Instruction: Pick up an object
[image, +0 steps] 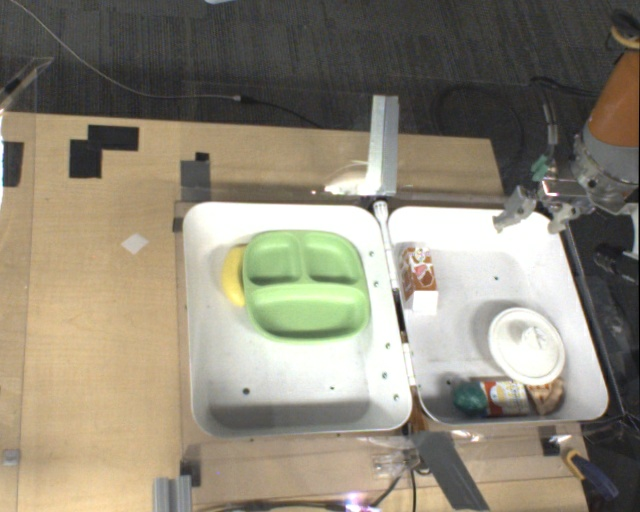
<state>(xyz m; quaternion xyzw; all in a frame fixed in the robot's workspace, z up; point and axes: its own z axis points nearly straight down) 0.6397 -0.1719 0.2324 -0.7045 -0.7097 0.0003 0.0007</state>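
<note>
Wood bench (90, 330), dark carpet (250, 50) behind.

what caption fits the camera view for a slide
Gripper poised over the right bin's far edge; inside lie a white lid, carton and bottle; left bin holds a green tray.

The arm (612, 140) shows an orange band above a pale grey wrist section with a rounded, ring-like edge. Below it sits a cluster of silvery metal brackets and fittings with a small teal-green spot on one side. A thin dark cable runs up beside the wrist. The gripper (530, 205) is light grey metal, angular and small
</note>
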